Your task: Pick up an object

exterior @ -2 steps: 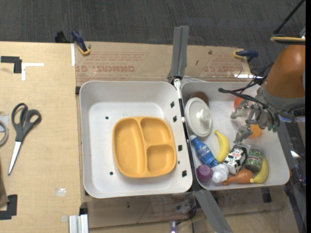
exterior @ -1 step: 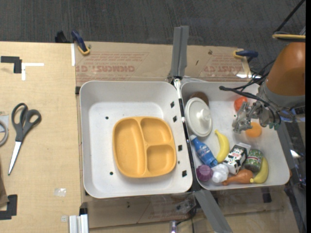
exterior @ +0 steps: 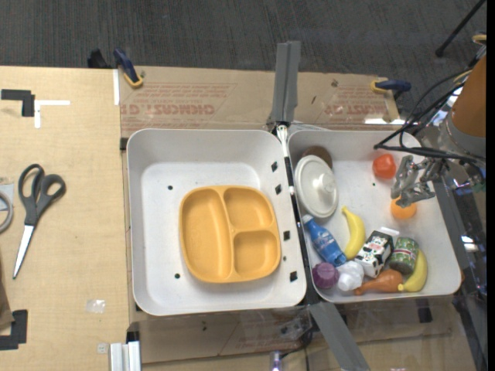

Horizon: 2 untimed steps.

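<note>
The arm comes in from the right w/ its gripper (exterior: pixel 410 185) low over the right bin (exterior: pixel 442 238), near that bin's right wall. The metal fingers point down and sit right on top of a small orange object (exterior: pixel 404 209); it can't be told from this angle whether they are spread or pinched, nor whether the orange piece is actually between them. A red-orange ball (exterior: pixel 384 166) lies just left of the gripper, apart from it.

Rest of the right bin: a white lid (exterior: pixel 317 185) w/ a knob against the left wall, a brown item partly hidden behind it. Below that a blue bottle (exterior: pixel 324 243), a purple object (exterior: pixel 324 275) and a clear/white piece touching it. A banana (exterior: pixel 353 231) lies mid-bin; a second banana (exterior: pixel 418 273) curves along the front-right corner. Between them a small black-and-white carton (exterior: pixel 376 253), print too small to read, a green can (exterior: pixel 404 254) w/ an unreadable label, and a brown drumstick-shaped toy (exterior: pixel 379 284) at the front.

The left bin (exterior: pixel 147 230) holds a yellow divided plate (exterior: pixel 230 233), three compartments.

Cardboard (exterior: pixel 193 107) behind the bins carries red print, upside down and mirrored-looking, not legible w/ confidence. Scissors (exterior: pixel 32 203) lie on the bench at far left. Blue-yellow clamps (exterior: pixel 128 66) grip the cardboard edge.
</note>
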Each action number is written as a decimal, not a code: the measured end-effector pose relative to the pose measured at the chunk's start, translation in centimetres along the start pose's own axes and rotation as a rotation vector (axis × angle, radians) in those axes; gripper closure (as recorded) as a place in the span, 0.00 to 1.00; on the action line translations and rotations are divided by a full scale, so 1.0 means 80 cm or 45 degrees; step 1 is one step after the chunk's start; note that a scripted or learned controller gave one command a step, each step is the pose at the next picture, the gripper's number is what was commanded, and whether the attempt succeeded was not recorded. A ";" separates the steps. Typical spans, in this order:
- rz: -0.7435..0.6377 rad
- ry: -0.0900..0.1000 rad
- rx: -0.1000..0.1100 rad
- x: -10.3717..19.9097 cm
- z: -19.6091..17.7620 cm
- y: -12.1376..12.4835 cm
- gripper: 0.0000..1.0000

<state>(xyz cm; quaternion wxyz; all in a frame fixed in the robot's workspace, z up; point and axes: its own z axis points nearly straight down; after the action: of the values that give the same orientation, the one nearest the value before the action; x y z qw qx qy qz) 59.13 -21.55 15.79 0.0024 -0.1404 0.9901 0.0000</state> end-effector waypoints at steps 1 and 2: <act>-0.047 0.003 -0.002 0.080 0.083 0.072 1.00; -0.047 -0.002 0.001 0.078 0.081 0.072 0.00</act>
<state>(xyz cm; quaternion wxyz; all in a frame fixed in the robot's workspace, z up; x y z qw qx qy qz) 51.58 -17.76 9.24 0.0032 -0.1588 0.9873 -0.0004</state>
